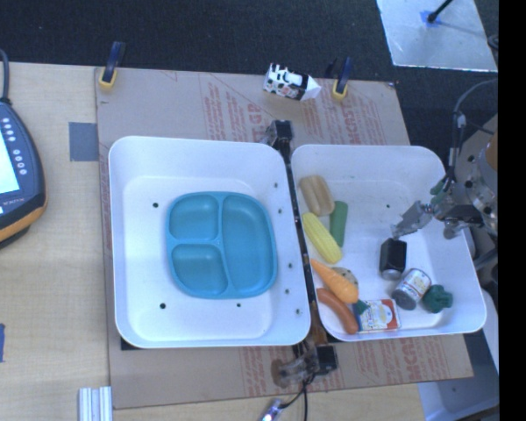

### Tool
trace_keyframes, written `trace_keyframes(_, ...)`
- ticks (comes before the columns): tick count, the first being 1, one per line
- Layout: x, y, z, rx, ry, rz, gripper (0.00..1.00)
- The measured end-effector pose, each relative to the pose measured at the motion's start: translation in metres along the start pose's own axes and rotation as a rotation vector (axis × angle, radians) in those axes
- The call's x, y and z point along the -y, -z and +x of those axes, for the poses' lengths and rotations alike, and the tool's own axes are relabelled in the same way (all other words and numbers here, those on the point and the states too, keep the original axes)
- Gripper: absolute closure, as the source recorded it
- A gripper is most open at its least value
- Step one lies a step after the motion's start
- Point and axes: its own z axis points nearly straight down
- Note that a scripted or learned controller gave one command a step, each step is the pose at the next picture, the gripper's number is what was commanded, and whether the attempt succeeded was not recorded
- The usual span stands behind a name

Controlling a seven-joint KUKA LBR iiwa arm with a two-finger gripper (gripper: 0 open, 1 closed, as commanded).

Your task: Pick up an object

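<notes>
Over the right bin (368, 160), near its right wall, I see the pincer (428, 216); its grey fingers (409, 221) look spread apart with nothing between them, though the metal blurs against the white and I may be misreading it. Just beside the fingertips, toward the bin's middle, a small black block (392, 257) stands on the floor, apart from the pincer. Nearer the front right corner lies a small tin can (411, 288) on its side, touching a dark green lump (437, 299) that sits against the right wall. Along the front edge rests a flat red-and-white packet (378, 315).

Down the left wall of that bin I count a tan bread-like piece (316, 194) at the back, a green vegetable (338, 223) just beside it, a yellow corn cob (321, 238), then an orange carrot (335, 281) and a red-orange piece (337, 310) toward the front left corner.

In the left bin (127, 235) a blue divided plate (221, 244) lies flat at the centre. Beyond the bins' back edge, on the bench, sits a small black-and-white toy (289, 82), and a tablet-like pendant (7, 174) rests at the bench's left edge.
</notes>
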Motion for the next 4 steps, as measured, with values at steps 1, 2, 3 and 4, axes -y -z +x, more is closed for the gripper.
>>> trace_keyframes(1,0.003,-0.145,-0.005,0.0,0.0,0.001,0.0)
trace_keyframes(2,-0.025,-0.144,0.017,0.001,0.002,0.0,0.0)
trace_keyframes(3,-0.024,-0.134,0.016,0.002,0.004,0.003,1.0)
trace_keyframes(4,-0.021,-0.044,0.091,0.0,0.001,-0.001,1.0)
